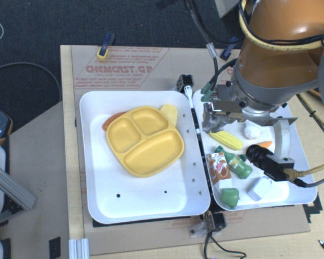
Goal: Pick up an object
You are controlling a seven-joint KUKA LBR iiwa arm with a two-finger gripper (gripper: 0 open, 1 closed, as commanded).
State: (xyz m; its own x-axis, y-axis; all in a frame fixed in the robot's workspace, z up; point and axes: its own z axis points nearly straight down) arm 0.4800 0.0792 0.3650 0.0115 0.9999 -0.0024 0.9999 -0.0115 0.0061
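— Yellow corn cob (227, 140) lies in the right bin (308, 194), just below the gripper (211, 122), with a green pepper (241, 169) and a small red carton (220, 167) near it. Which step is this?

— The approach, I'd judge. The arm hangs low over the bin's upper left part, and nothing sits in the gripper.

— Is the claw spread or pressed together?

— Cannot tell; the wrist hides it.

— And next?

— Centre over the cob, descend, then close across its narrow width. The yellow divided plate (145, 140) in the left bin (92, 161) stays out of it.
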